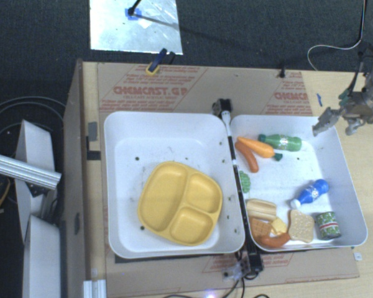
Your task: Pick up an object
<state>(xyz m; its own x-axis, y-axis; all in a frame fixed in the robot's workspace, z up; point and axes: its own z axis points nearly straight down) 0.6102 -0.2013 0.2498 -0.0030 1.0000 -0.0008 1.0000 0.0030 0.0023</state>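
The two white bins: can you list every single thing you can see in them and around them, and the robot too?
left bin: 1, white, left half of bench
right bin: 1, white, right half of bench
divided plate: 1, yellow, in left bin
carrots: 2, orange, top left of right bin
green bottle: 1, green, top of right bin
blue bottle: 1, blue with white cap, right side of right bin
can: 1, green, lower right corner of right bin
bread slice: 1, tan, beside the can
small green piece: 1, green, left edge of right bin
gripper: 1, grey, above right bin's top right corner

yellow tray [180, 203] in left bin [121, 135], end effector [339, 118]
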